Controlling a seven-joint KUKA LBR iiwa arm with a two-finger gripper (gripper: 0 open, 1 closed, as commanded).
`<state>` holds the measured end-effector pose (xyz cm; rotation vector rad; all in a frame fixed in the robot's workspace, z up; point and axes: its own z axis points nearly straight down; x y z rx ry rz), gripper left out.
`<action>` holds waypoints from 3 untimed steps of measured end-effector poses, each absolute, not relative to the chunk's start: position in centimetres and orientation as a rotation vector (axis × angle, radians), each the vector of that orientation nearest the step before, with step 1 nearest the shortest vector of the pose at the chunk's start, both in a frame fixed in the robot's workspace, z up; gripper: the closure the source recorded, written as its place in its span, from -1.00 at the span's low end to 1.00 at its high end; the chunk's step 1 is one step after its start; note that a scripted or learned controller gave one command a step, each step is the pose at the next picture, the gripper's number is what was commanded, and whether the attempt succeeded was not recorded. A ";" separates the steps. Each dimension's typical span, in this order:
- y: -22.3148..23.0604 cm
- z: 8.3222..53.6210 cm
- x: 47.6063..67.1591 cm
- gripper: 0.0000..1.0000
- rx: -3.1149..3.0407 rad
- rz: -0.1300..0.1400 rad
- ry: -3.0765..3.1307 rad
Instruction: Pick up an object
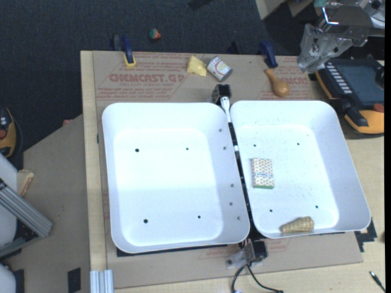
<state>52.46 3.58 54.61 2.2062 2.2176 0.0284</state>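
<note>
Claw [314, 57] sits high beyond the right bin [342, 163]; can't tell its state. Bring it down over the sponge [263, 173], centred, clear of the wall.

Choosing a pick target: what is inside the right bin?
Inside the right bin lie a patterned sponge near its left wall and a tan cone-shaped piece by the near rim. Nothing covers them; their undersides are hidden.

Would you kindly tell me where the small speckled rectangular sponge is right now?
The small speckled rectangular sponge lies in the right white bin, near its left wall, above the tan cone-shaped object at the bin's front edge.
</note>
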 end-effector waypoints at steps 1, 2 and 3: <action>14.8 45.1 51.3 1.00 2.214 -0.013 2.240; 22.9 38.7 54.2 1.00 2.217 -0.007 2.232; 22.4 33.6 47.6 1.00 2.223 -0.015 2.228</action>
